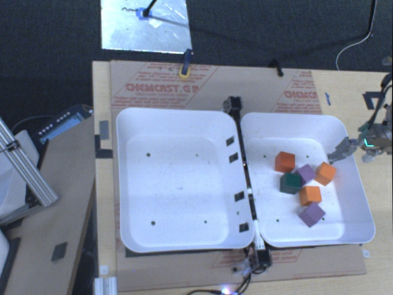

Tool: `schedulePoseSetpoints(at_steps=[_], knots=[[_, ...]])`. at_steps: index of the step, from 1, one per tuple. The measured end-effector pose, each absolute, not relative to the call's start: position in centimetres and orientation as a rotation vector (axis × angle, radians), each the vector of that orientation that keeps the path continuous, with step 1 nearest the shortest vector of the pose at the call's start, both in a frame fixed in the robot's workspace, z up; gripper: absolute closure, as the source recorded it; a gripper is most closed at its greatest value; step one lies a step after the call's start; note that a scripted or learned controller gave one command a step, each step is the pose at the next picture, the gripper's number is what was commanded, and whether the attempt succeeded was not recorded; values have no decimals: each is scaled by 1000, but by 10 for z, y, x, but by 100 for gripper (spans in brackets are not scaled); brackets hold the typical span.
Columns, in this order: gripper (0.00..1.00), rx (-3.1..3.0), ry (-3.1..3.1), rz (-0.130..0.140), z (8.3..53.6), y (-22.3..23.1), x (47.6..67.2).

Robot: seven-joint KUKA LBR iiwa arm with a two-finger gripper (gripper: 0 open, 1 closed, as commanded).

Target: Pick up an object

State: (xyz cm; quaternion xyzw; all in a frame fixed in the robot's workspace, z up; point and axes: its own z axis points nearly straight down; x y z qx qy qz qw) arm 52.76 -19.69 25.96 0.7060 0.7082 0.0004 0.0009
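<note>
- We judge the task barely begun: nothing is lifted, and all the blocks lie on the floor of the right bin, so the whole pick is left to do.
- We see the gripper at the right bin's far right rim, reaching in from the right; a grey finger-like part slants down toward the bin floor.
- Whether the gripper is wide or narrow we cannot tell; nothing shows between its tips, so we take it as carrying nothing.
- The nearest candidate, an orange block, lies just below and slightly left of the gripper tip, near it but apart.
- A purple block sits further left of that, touching or nearly touching a dark green block.
- Another orange block lies well left of the gripper, at about the same depth in the bin.
- A third orange block and a second purple block lie further toward the near rim, below and left of the tool.
- The left bin lies well away to the tool's left, across the divider.
</note>
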Motion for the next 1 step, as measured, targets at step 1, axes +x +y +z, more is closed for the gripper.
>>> schedulePoseSetpoints(at_steps=[1], knots=[[0, 2196, 2204, 21, 112, -192, 576]])
